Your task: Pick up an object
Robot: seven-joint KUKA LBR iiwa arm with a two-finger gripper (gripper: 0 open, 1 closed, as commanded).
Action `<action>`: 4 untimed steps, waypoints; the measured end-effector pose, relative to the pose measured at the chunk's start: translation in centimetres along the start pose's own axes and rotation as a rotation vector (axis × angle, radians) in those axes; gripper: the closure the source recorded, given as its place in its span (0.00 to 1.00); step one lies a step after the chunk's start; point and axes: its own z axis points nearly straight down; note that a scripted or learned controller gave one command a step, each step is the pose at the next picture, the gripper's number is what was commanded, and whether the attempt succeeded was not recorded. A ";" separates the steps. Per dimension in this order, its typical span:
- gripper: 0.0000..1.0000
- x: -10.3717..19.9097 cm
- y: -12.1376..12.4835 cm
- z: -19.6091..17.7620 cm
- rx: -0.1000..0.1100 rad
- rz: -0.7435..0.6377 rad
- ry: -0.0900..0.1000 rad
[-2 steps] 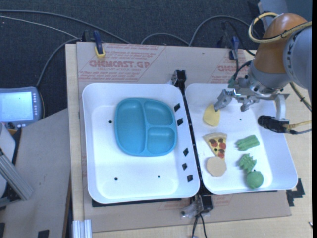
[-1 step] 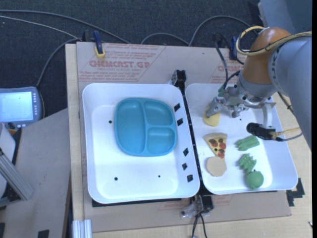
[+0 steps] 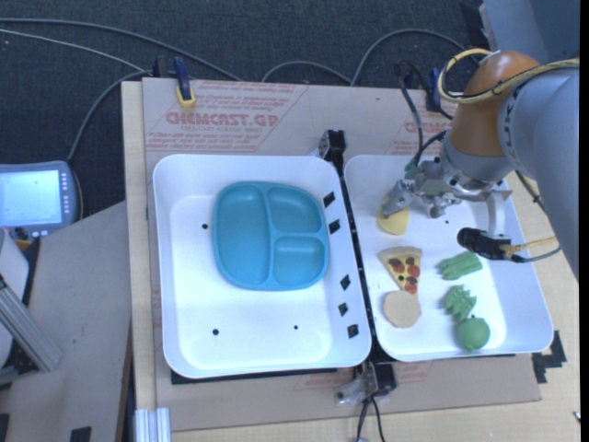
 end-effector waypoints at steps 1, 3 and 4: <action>1.00 0.0 0.1 -1.2 -0.003 0.000 0.001; 1.00 0.4 -0.7 -12.3 -0.009 0.002 -0.002; 1.00 0.4 -0.6 -13.4 -0.006 0.000 -0.001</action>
